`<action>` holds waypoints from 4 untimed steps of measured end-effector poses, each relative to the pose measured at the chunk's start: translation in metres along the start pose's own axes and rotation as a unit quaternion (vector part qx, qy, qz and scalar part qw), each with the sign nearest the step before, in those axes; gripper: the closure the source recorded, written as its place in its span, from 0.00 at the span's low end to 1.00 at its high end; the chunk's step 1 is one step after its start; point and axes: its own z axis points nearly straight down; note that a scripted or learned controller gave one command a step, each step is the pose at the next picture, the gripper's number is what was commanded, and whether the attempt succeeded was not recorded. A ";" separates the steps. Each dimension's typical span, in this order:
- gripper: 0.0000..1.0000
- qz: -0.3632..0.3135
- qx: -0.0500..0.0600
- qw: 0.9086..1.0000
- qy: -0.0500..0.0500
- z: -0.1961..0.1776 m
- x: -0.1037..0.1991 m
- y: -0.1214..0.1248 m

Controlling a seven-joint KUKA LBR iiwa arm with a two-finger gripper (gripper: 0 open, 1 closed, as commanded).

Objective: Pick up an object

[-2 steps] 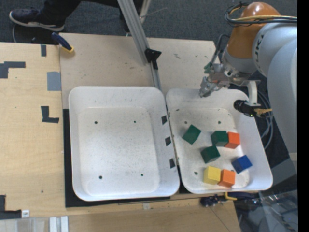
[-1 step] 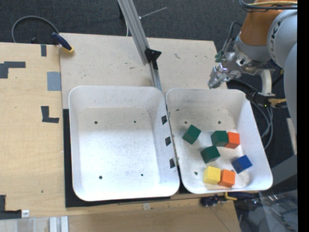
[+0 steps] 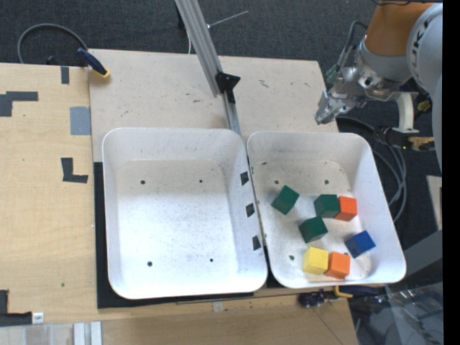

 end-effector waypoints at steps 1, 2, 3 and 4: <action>1.00 -0.002 0.002 1.000 0.001 0.015 0.055 -0.004; 1.00 -0.002 0.003 1.000 0.001 0.027 0.108 -0.007; 1.00 -0.002 0.001 1.000 0.001 0.015 0.159 -0.011; 1.00 -0.002 0.003 1.000 0.001 0.027 0.216 -0.025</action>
